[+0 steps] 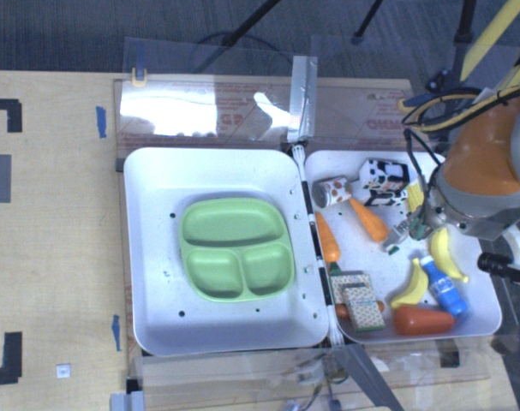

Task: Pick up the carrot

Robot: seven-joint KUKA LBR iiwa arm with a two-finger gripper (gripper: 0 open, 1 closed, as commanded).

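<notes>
Orange carrot (pixel 369 218) just left of hand (pixel 411 228).

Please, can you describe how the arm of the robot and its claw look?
The arm is grey and rounded, with a broad orange band above the wrist. Yellow and dark cables loop beside it. The claw is small, metallic grey and dark.

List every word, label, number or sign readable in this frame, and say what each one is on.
No text can be read here.
Cardboard panel behind the bins: faint red printing, too blurred to read.
Small box in the right bin: printed pattern, too small to read.
Blue bottle: no legible label.
Green tray in the left bin: no markings.
</notes>
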